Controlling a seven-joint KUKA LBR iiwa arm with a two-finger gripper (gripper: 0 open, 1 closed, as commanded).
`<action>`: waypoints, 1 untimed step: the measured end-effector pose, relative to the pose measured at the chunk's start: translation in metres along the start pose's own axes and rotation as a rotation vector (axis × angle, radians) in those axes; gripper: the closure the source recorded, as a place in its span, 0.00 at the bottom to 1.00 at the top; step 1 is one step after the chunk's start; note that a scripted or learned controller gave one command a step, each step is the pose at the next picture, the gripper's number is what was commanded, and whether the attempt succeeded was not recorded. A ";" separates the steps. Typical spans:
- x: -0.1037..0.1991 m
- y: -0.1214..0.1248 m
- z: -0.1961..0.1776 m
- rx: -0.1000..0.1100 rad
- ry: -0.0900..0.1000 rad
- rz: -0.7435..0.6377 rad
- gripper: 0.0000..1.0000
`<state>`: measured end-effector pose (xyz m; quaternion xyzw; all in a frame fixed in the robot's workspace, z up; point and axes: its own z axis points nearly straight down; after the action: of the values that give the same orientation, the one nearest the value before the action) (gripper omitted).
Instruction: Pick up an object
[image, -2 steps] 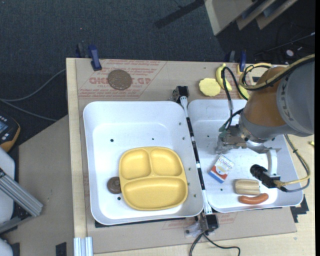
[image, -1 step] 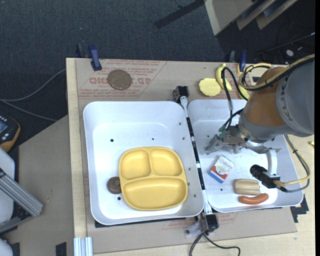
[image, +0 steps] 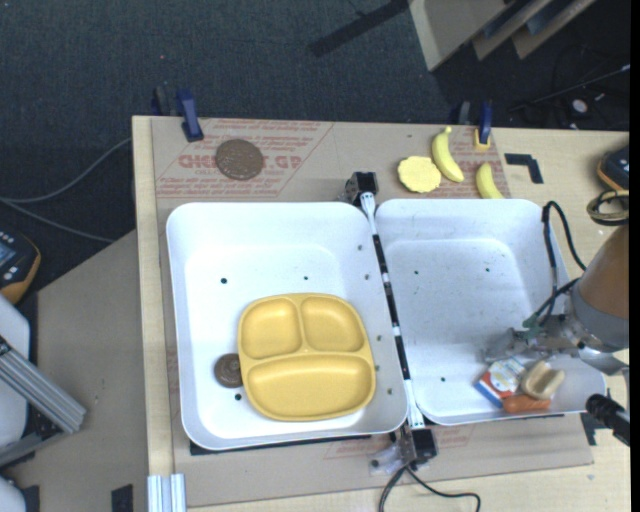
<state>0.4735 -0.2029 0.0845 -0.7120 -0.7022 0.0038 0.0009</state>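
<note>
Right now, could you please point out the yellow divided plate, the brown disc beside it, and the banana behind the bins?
yellow divided plate (image: 305, 356): camera view, on its centre ridge.
brown disc (image: 228, 371): camera view, on its visible top face.
banana (image: 447, 157): camera view, on its curved middle.

A bench (image: 300, 470) is seen from above, bearing two white bins: a left bin (image: 200, 300) and a right bin (image: 450, 260), set side by side. Behind the bins, a brown disc (image: 239, 158) is laid on printed cardboard (image: 290, 150). Two bananas (image: 447, 155) and a yellow round piece (image: 419, 174) are placed near the back edge. Blue clamps (image: 188, 113) are fixed there. Dark carpet (image: 80, 80) surrounds the bench.
</note>
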 end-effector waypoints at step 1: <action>-0.003 0.101 -0.002 -0.016 0.001 -0.018 0.00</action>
<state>0.5748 -0.2070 0.0856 -0.7055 -0.7087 -0.0020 -0.0045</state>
